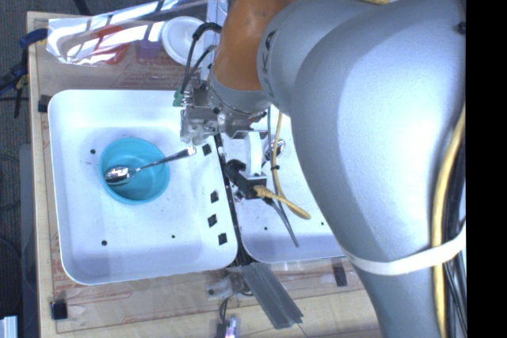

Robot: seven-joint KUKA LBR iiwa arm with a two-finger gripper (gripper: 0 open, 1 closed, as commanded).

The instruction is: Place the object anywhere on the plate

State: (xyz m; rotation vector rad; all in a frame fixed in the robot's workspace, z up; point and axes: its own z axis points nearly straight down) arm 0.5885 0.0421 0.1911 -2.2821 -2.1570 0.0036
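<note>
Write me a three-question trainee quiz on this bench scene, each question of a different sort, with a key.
1. True or false: the bowl of the spoon lies on the blue plate.
2. Which bin holds the plate? A) the left bin B) the right bin C) neither
3. Fill in: the spoon's handle runs from the plate up toward the ____.

Key:
1. True: the spoon's bowl rests on the plate.
2. A: the plate sits in the left bin.
3. gripper, which is at the handle's far end, near the wall between the bins.
</note>
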